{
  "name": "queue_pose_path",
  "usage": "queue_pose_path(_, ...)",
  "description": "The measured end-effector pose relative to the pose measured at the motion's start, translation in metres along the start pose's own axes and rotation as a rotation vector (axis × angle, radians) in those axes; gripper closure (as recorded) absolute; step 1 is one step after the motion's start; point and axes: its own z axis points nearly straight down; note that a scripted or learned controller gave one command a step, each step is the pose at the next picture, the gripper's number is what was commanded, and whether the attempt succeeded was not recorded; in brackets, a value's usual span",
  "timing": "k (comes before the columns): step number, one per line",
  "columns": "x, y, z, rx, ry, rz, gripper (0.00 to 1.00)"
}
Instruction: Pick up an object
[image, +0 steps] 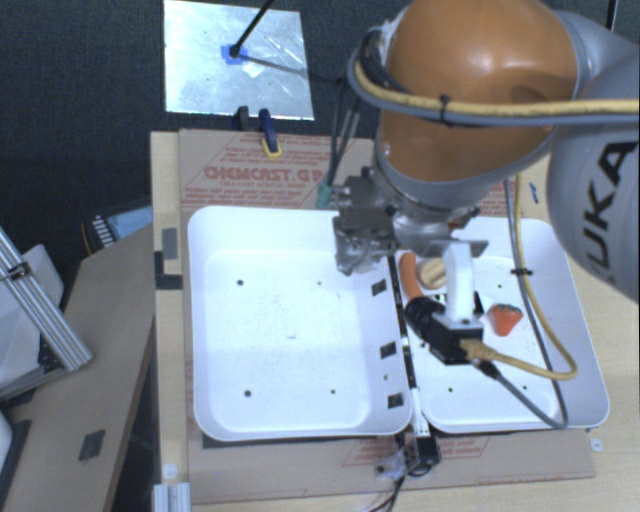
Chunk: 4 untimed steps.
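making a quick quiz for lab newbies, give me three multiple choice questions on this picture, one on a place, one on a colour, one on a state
1. Over which bin is the arm's wrist?
A. over the right bin, near the divider
B. over the far left edge of the left bin
C. off the bench

2. What colour is the small wedge-shaped object in the right bin?
A. blue
B. orange-red
C. green

3. How do the two bins stand?
A. stacked
B. side by side
C. one upside down

Answers:
1 A: the wrist hangs over the right bin, by the seam.
2 B: the wedge is orange-red.
3 B: the left bin sits beside the right one.
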Motion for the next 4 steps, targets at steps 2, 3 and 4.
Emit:
queue_pose_path(2, 0.003, 0.036, -0.084, -0.018, 0.008, -0.008, 1.00)
queue_pose_path(3, 0.000, 0.011, 0.000, -0.008, 0.005, -0.004, 1.00)
queue_pose_path(4, -0.017, 0.000, -0.086, -0.021, 0.009, -0.006, 1.00)
